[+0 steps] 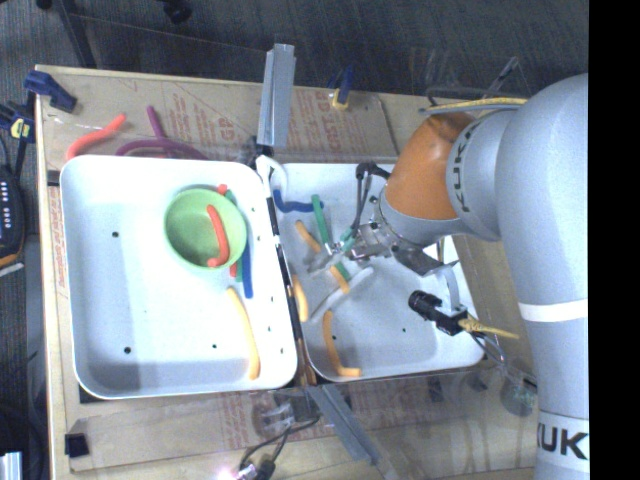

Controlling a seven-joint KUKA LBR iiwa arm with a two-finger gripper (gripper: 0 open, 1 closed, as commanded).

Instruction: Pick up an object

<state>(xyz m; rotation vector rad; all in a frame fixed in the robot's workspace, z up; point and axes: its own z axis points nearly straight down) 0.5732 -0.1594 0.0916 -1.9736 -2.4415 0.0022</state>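
My gripper (345,251) hangs low over the left middle of the right bin (400,372), amid a cluster of small sticks. A green stick (319,215) and an orange stick (307,235) lie just to its upper left. Another orange stick (340,277) and a pale stick (338,295) lie right below it. A blue curved piece (290,206) rests at the bin's top left corner. A yellow curved piece (336,354) lies near the front wall. The wrist hides what is directly under the gripper.
The left bin (100,298) holds a green bowl (192,236) with a red piece (215,230) in it, plus a blue stick (246,278) and a yellow stick (249,333). Orange (95,136) and purple (160,144) pieces lie on the bench behind it.
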